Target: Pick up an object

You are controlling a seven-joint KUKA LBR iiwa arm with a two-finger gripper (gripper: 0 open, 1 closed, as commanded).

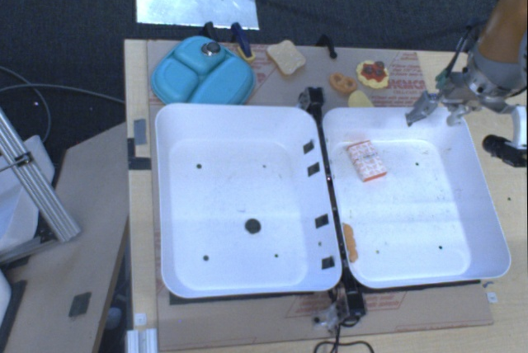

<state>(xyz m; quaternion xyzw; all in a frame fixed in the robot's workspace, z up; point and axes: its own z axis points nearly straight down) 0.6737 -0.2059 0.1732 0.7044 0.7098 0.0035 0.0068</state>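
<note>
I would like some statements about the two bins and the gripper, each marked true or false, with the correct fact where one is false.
1. A small red-and-white packet lies in the right bin. True.
2. The gripper holds the packet between its fingers. False: it is over the far right edge of the right bin, apart from the packet, with nothing between its fingers.
3. The blue divided plate lies inside the left bin. False: it sits on the bench beyond that bin.
4. A small dark round object lies in the left bin. True.
5. A toast-like slice lies on the bench beyond the bins. True.
</note>
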